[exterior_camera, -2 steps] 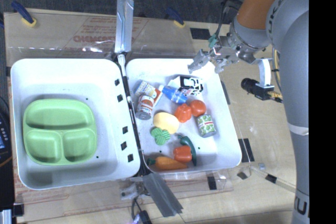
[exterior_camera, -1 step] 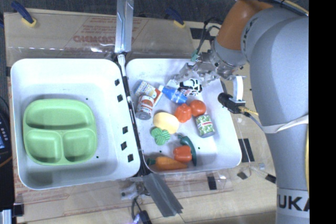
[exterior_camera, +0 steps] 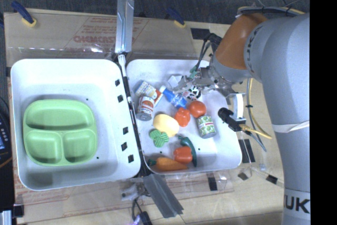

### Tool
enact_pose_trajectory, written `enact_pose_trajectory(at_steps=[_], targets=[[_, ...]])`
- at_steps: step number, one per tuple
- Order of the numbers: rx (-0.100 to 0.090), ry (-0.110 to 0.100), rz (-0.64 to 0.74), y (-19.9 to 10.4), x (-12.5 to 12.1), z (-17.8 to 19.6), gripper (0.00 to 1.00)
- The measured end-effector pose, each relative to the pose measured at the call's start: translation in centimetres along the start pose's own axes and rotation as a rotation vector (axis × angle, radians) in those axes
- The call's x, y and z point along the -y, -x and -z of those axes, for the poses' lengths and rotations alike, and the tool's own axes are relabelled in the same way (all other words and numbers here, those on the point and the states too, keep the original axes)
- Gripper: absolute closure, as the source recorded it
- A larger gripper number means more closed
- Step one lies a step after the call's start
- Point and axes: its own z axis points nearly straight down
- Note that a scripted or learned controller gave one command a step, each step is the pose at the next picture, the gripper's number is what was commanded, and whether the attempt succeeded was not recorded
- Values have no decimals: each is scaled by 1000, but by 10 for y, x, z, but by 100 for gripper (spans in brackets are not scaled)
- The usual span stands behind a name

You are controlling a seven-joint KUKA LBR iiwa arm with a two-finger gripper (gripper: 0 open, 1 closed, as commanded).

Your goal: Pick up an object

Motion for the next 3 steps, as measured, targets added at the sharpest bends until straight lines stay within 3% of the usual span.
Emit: enact_pose_trajectory(at_steps=[1,2,3], targets=[[4,-5,-428,-25,1,-3,0],[1,-15,-424,-26,2,6,100],[-6,-57,-327,-5,-51,98,100]])
